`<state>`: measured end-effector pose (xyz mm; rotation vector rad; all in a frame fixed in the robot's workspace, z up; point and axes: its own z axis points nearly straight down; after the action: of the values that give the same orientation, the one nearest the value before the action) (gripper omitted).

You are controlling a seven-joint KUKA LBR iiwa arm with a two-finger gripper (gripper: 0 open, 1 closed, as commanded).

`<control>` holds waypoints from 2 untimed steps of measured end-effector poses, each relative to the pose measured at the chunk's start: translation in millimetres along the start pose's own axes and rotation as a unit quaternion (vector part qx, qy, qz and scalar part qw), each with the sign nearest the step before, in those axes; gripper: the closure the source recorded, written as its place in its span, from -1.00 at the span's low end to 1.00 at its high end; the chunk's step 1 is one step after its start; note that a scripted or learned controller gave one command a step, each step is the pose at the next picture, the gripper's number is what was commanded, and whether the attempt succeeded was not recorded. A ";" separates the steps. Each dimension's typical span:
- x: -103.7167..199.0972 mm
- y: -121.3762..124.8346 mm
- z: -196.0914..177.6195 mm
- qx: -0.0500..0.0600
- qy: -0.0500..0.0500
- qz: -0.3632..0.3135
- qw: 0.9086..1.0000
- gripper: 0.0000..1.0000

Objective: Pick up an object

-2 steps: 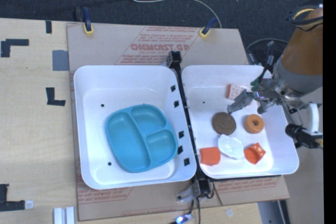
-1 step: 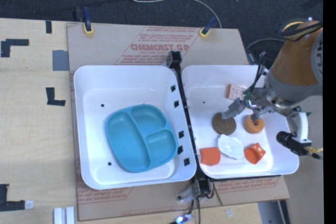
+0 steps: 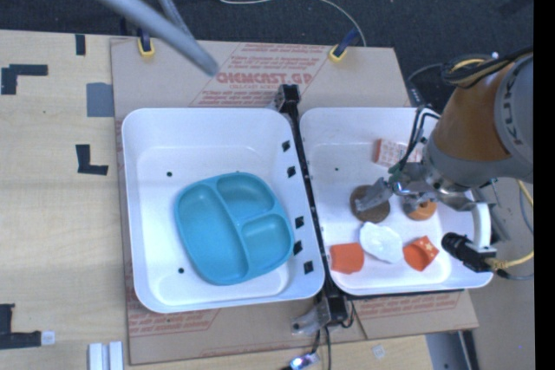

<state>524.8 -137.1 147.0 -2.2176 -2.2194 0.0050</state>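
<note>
Two shallow white bins sat side by side on a cardboard sheet on the surface, filling the middle of the frame. The left bin [image 3: 139, 186] held a blue divided plate [image 3: 232, 225] lying flat, tilted toward the lower right of that bin. The right bin [image 3: 347, 130] held the small things: a red-and-white packet [image 3: 386, 152] near its upper middle, a dark round object [image 3: 370, 202] at its centre, a white crumpled piece [image 3: 381, 242] just below that, an orange-red block [image 3: 347, 257] at the lower left touching or nearly touching the white piece, and another orange-red block [image 3: 421, 253] at the lower right. A small orange item [image 3: 421, 208] lay just beside the arm's wrist. The grey arm [image 3: 477, 126] with its orange band came in from the right edge of the frame and reached down over the right bin. The tool [image 3: 388, 191] was low at the centre of that bin, right at the upper right edge of the dark round object; it seemed to be touching it, though the view was too coarse there to tell whether anything was gripped or how wide the tool stood
</note>
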 end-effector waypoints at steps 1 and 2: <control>9.0 -1.0 47.7 0.001 0.000 0.000 1.000 -1.00; 9.1 -0.3 35.3 0.000 0.000 -0.001 1.000 1.00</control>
<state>524.3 -128.0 111.7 -2.2165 -2.2207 0.0039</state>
